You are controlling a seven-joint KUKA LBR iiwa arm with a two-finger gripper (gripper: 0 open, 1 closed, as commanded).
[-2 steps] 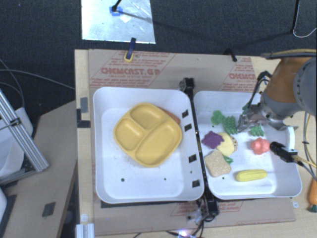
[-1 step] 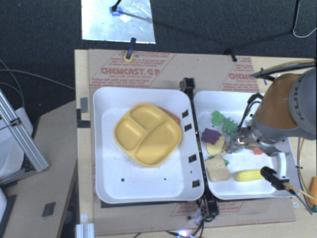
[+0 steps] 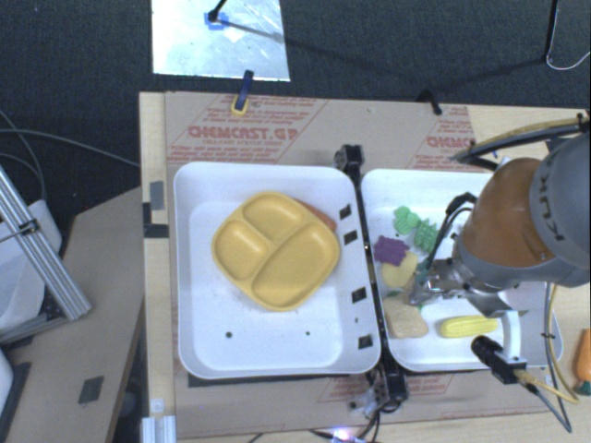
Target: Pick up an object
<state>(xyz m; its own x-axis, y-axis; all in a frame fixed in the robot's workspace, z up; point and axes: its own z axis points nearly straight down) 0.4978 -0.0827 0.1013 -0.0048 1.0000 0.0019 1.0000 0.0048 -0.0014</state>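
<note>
- Beneath the wrist, in the right-hand bin [image 3: 443,185]: the gripper [image 3: 420,289], lowered among a cluster of small toy foods; whether it is spread or closed cannot be told from this view, and nothing is seen to be held.
- Just beside the tool, on the side toward the divider: a pale yellow piece [image 3: 397,273]; a purple piece [image 3: 390,247] lies just beyond it, further from the tool.
- Beyond the tool, toward the far wall of the bin: a green leafy piece [image 3: 416,227], near but apart.
- Just below the tool, toward the near wall: a tan flat piece [image 3: 406,322], judged the closest candidate together with the pale yellow one.
- Behind the tool, under the arm's side: a yellow corn-like piece [image 3: 469,326]; its long axis is laid across the bin, roughly parallel to the near wall.
- Well apart from the tool, across the divider: the left-hand bin [image 3: 199,340], bearing a yellow divided plate [image 3: 275,250].
- Stage judged: descent onto the cluster; the pick is not yet shown as made.
- Risk judged: crowding; neighbours may be nudged.
</note>
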